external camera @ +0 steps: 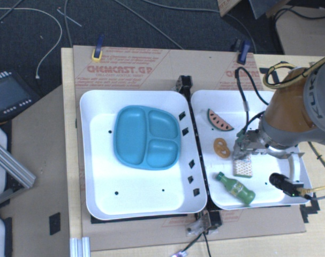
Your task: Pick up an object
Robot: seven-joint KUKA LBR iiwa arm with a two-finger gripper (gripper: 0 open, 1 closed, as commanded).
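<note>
My gripper (242, 153) reaches down into the right bin (258, 101), just over a small white speckled block (243, 168) and beside a pretzel (222, 148). A watermelon slice (220, 120) lies toward the bin's back left. A green bottle (235, 188) rests on its side near the bin's front edge. The arm's body hides how the fingers stand.
The left bin (98, 143) holds a blue divided plate (147, 137). A black divider with clips (190, 143) runs between the bins. A black part of the arm (284, 184) hangs over the right bin's front right corner. Cables trail behind the bench.
</note>
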